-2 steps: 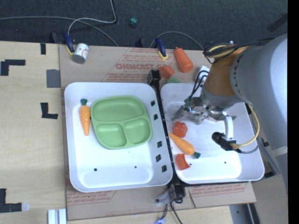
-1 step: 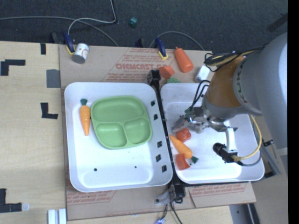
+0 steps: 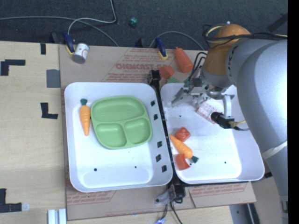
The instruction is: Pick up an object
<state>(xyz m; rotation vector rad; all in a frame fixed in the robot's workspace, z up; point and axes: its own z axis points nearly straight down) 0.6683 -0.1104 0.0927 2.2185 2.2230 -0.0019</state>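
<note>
Arm [image 3: 261, 92] enters from the right, its grey bulk covering the right bin's far right side; orange band [image 3: 223, 55] sits above the wrist, which bends down into the right bin's [image 3: 233, 171] upper left area. Gripper [image 3: 187, 93] is low near that bin's back-left corner, beside the divider between bins. Two metal fingers [image 3: 179, 96] appear spread, pointing left-down; nothing seen between them. Gripper reads as open and empty.

Right bin contents: small red-orange piece [image 3: 182, 134] at centre-left; toy carrot [image 3: 182, 147] just below it, lying diagonal; another red-orange piece [image 3: 181, 162] touching the carrot's lower end. All sit clear of the fingers. A pink-white tag [image 3: 204, 109] lies under the wrist.

Left bin [image 3: 112, 176]: green divided plate [image 3: 122, 122], with a second toy carrot [image 3: 85, 118] upright just left of it.

Behind the bins on the cardboard: orange toy [image 3: 183, 59].
</note>
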